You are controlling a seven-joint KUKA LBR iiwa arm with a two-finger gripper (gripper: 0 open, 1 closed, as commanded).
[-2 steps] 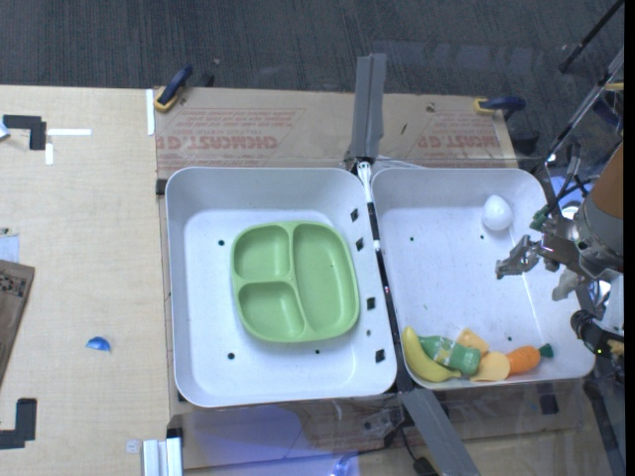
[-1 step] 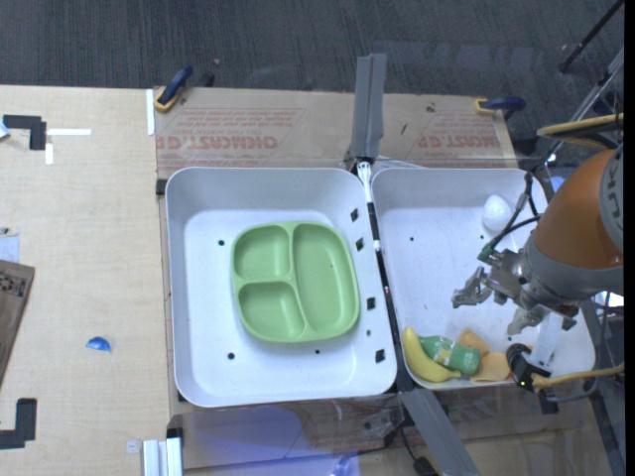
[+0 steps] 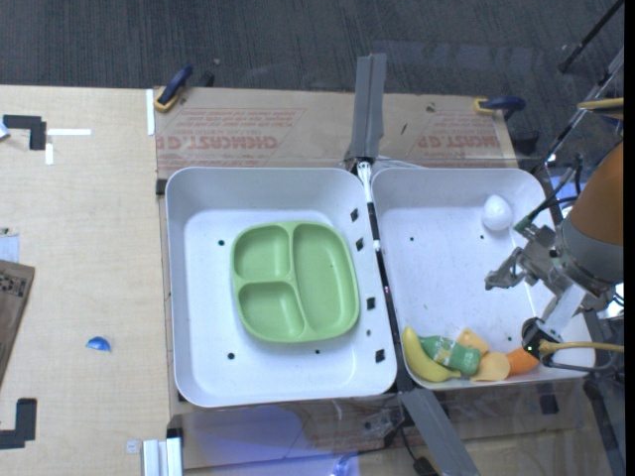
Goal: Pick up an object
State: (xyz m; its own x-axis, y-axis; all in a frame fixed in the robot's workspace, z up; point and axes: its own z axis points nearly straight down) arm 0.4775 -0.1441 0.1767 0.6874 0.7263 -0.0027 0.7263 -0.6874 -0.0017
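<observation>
Two shallow white bins sit side by side across the middle of the frame: the left bin [image 3: 189, 296] holds a pale green three-compartment plastic tray [image 3: 296, 282], and the right bin [image 3: 437, 206] holds the pickable objects. A small white ball [image 3: 496, 212] rests alone near that bin's upper right corner. Along its lower edge a cluster lies packed together: a yellow banana [image 3: 425, 359] at the cluster's left end, a green crumpled object [image 3: 448, 353] just beside it, a pale yellow-orange rounded piece [image 3: 483, 358], and a small orange piece [image 3: 523, 360] at the right end.

The grey arm enters from the right edge of the frame, and its two-finger gripper [image 3: 508, 276] hangs over the right part of the right bin, between the ball above and the cluster below. From this slanted view I cannot tell whether it is spread or pressed together; nothing is visibly pinched in it.

The relation that matters for the next move: the cluster lies toward the lower edge of the frame from the gripper, slightly left, with the banana's long axis running diagonally from upper left to lower right. The ball lies toward the upper edge, near the gripper. Judging from this, either target needs a short sideways shift before descending.
</observation>
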